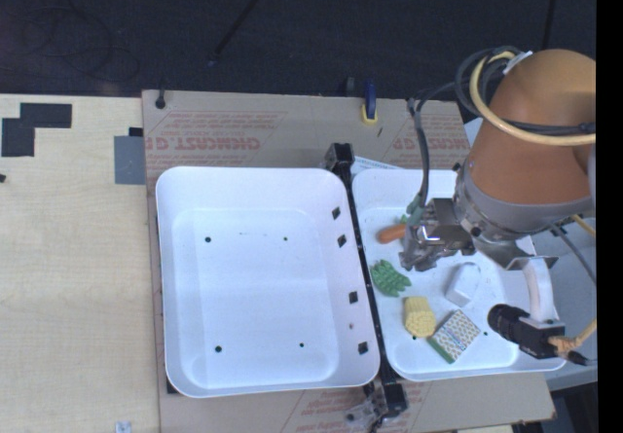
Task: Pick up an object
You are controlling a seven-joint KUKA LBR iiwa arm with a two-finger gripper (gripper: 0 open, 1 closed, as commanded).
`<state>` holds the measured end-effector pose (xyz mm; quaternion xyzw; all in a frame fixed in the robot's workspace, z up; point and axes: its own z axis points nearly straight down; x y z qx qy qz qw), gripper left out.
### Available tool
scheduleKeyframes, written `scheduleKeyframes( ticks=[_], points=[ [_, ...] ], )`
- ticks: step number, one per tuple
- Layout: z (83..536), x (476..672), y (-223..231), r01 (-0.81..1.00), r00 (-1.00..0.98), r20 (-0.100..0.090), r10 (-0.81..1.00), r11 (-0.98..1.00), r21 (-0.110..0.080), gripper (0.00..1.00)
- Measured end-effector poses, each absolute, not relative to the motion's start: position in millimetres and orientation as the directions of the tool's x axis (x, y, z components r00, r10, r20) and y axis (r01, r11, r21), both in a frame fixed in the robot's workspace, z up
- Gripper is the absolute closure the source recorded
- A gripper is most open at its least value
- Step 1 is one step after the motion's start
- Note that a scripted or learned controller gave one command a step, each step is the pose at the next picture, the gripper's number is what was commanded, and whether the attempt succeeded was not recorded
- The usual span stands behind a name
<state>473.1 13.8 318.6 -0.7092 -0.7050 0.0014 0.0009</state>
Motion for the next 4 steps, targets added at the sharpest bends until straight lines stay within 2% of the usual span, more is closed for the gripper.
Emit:
scheduleKeyframes(
  ticks=[1,2,3,4],
  points=[
    [355.1,495.8,80.4,1.0,-0.006,0.0,1.0,0.006,0.001,1.0],
    [341.7,553.7,108.3,1.0,-0.001,-0.001,1.0,0.001,0.0,1.0],
    [363.4,481.9,97.3,1.0,-0.002,-0.001,1.0,0.002,-0.007,1.0],
    [390.3,547.6,127.1,1.0,-0.002,-0.001,1.0,0.002,0.002,1.0]
  ],
)
